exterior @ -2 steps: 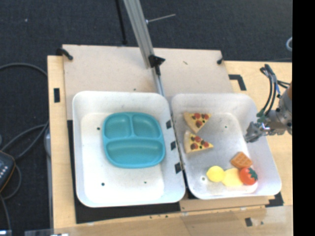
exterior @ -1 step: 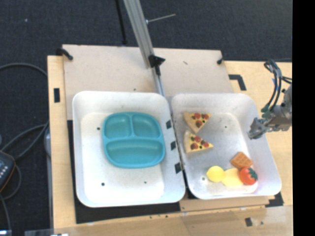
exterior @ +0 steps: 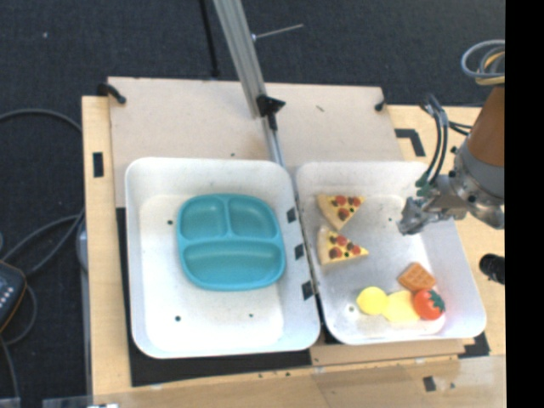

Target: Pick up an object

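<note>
While my pincer [exterior: 411, 219] hovers over the right bin [exterior: 387, 181], its grip state unclear, I judge this the approach: next, descend on a pizza slice [exterior: 342, 247].

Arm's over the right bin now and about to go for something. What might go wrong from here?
1. The tool hangs above bare floor of the right white bin, apart from every item; a straight descent likely grabs nothing.
2. The yellow round toy, pale yellow piece, red tomato toy and orange waffle toy crowd one corner, so a grasp may nudge neighbours.
3. The two flat pizza slice toys lie near the bin wall and may be hard to grip.
</note>
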Available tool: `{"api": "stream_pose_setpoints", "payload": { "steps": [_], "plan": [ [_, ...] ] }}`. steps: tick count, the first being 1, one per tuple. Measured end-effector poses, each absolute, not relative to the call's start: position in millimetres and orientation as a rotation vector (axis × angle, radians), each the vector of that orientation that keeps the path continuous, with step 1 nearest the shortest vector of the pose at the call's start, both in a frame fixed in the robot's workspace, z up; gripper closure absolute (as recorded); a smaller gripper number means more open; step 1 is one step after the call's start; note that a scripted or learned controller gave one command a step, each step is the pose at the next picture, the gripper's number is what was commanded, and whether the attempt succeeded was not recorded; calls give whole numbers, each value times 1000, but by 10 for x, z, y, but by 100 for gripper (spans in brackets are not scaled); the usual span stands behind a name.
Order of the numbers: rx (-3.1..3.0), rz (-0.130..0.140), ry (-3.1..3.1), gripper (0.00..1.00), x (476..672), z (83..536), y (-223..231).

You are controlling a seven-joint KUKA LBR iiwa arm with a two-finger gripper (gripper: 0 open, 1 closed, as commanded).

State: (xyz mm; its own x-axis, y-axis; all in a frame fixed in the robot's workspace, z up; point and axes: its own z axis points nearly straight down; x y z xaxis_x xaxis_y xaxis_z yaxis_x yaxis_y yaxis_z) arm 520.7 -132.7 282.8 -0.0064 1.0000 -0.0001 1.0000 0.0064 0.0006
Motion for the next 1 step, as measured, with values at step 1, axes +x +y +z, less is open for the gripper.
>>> {"api": "stream_pose_setpoints", "payload": {
  "steps": [1],
  "plan": [
    [2214, 1, 2229, 100, 5292, 2825, -894]
  ]
}}
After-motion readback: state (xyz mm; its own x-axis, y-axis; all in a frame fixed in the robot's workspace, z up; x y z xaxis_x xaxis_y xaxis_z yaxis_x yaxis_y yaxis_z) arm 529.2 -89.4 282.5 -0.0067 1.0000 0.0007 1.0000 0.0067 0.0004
